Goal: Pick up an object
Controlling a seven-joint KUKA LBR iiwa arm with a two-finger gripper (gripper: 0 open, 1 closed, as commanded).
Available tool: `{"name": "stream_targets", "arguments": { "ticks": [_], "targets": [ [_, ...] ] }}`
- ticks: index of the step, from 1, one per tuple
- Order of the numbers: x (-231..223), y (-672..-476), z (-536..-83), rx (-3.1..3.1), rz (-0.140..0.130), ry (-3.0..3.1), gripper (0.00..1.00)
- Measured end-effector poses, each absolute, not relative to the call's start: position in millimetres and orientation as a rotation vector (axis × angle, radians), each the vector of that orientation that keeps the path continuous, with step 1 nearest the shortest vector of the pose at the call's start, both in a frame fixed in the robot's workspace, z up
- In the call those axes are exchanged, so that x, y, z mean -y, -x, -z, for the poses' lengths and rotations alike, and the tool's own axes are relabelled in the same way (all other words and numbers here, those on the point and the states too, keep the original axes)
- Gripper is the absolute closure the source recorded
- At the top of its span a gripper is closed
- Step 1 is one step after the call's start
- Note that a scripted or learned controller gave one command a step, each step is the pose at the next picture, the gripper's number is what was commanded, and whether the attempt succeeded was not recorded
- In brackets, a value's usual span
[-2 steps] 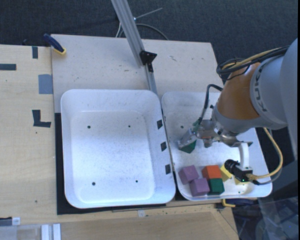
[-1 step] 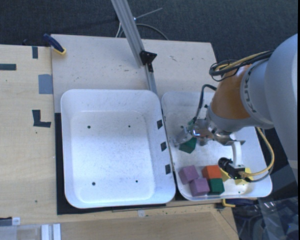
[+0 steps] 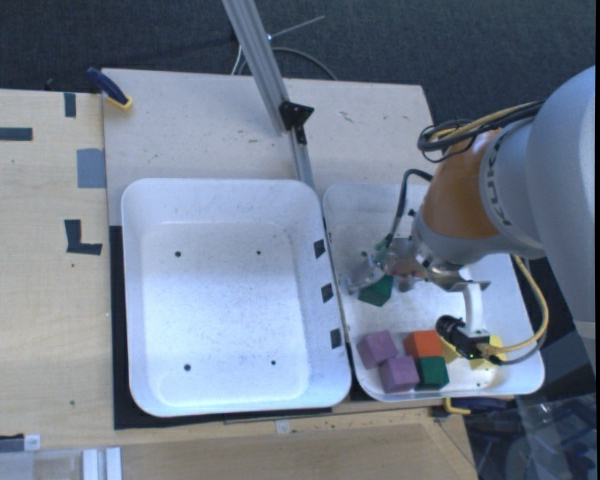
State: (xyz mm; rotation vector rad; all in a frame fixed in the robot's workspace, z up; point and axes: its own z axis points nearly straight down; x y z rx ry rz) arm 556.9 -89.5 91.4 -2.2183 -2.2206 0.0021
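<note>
On the left, a big white bin [image 3: 220, 298] is seen on the tabletop [image 3: 40, 268], and nothing is seen lying in it. Just beside it, the right white bin [image 3: 365, 213] holds the blocks.

A dark green block [image 3: 376, 292] is seen at the tip of the hand [image 3: 378, 276], low in the right bin. It looks to be pinched by the hand, but only by its top edge, so the hold may be weak. If the block is lifted fast, it could slip out and fall back.

Near the front of that bin, two purple blocks [image 3: 388, 360], an orange block [image 3: 425, 344] and a second green block [image 3: 433, 371] are packed close together. They could be bumped by the arm's cables if the hand is swung low.
</note>
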Motion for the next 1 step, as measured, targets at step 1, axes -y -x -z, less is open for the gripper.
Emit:
{"name": "stream_targets", "arguments": {
  "ticks": [1],
  "targets": [
    [89.0, -556.4, -100.6, 2.219, -0.003, 2.216, 1.0]
  ]
}}
